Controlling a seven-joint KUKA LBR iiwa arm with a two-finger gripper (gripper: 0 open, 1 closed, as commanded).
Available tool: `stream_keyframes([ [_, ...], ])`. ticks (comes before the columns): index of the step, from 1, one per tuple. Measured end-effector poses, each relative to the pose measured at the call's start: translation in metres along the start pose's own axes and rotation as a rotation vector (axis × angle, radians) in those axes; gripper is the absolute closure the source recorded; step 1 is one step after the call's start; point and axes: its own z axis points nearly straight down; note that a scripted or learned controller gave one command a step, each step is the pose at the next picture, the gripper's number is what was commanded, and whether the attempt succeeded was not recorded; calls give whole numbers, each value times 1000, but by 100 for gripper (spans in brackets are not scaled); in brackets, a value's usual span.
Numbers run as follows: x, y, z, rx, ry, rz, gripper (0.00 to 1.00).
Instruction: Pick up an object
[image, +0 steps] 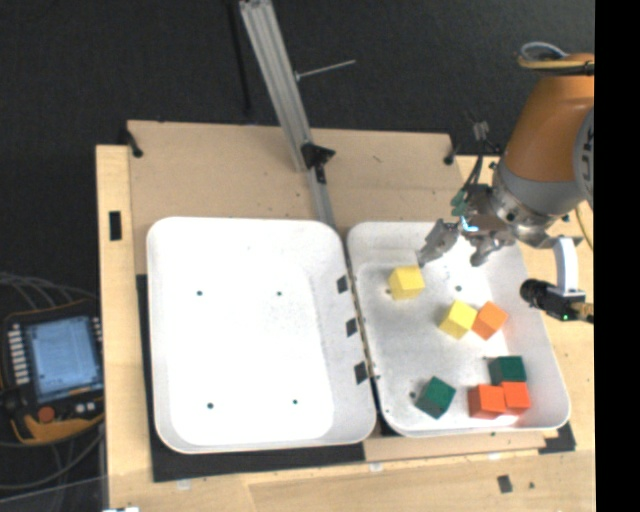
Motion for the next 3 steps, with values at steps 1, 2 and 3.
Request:
stream_keyframes([
  [1, 0, 1, -3, -5, 0, 1, 0],
  [2, 5, -5, 43, 0, -2, 4, 0],
  [3, 8, -10, 105, 0, -2, 4, 0],
])
